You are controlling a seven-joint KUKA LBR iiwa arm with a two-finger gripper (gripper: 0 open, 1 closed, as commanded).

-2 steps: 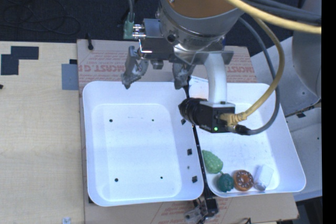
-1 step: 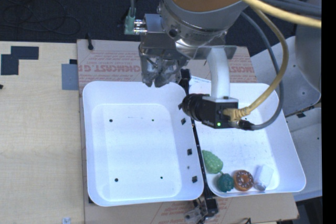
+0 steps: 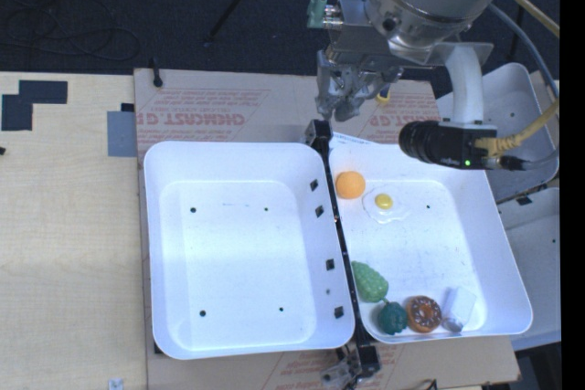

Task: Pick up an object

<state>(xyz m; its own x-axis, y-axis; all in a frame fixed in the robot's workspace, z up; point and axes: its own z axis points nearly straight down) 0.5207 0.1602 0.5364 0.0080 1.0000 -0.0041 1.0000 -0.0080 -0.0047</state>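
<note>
Two white bins (image 3: pixel 164 196), one orange ball (image 3: pixel 350 184), one fried egg (image 3: pixel 384 203), one doughnut (image 3: pixel 423 313)

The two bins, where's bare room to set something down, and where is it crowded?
Left bin: its whole floor is bare. Right bin: open floor between the fried egg above and the donut below. Crowded along its near edge: green piece, dark green ball, donut, white piece. An orange ball sits beside the egg.

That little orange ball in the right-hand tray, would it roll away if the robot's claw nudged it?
Probably. The orange ball looks round and smooth, so a nudge could send it rolling across the right bin's flat floor. It sits near the bin's back corner, which might stop it. The gripper hovers above, apart from it.
</note>
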